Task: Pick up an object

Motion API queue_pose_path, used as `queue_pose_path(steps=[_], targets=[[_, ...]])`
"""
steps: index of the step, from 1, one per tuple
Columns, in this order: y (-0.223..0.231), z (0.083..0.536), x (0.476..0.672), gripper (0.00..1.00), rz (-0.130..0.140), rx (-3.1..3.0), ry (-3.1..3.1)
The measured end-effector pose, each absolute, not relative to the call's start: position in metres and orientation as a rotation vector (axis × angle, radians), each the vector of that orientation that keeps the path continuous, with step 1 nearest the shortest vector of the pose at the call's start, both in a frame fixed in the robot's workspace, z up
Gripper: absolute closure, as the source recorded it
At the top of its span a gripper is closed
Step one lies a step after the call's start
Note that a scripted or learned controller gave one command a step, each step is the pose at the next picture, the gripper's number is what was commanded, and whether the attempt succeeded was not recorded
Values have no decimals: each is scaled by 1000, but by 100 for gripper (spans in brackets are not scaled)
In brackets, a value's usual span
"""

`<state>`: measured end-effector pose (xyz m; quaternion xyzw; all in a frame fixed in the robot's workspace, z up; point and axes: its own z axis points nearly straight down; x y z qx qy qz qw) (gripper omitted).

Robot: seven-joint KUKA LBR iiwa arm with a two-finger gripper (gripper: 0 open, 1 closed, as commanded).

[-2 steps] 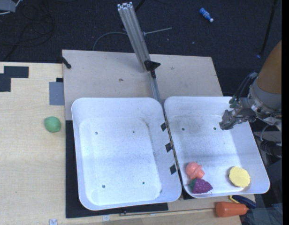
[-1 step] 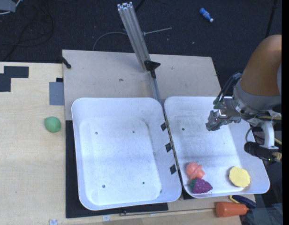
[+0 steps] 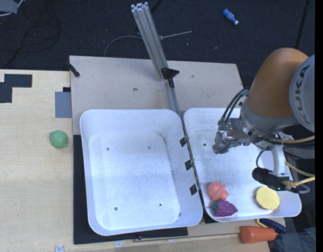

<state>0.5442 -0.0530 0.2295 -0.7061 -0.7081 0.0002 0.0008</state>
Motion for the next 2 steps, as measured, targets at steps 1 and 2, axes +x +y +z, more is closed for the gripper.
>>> queue_pose_path(steps=[1,2], targets=[[5,222,536,100,0,-2216,-2225],[63,219,522,100,1,-2216,-2225]])
